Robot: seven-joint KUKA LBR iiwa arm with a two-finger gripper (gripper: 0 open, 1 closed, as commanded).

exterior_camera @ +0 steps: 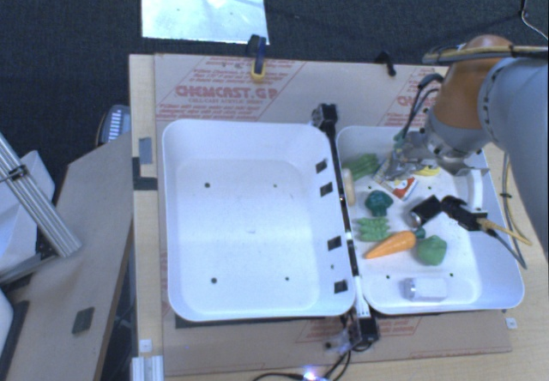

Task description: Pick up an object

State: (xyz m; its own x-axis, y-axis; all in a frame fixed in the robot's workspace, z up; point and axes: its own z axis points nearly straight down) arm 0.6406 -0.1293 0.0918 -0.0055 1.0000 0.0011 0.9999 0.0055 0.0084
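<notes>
Here your pincer (401, 156) sits low in the right bin (502, 285), far side, jaw state I cannot tell, with the carrot (390, 244) lying near of it.

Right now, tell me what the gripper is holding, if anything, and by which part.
It cannot be told. The gripper is low in the right bin, among the toys near the red and white packet.
</notes>
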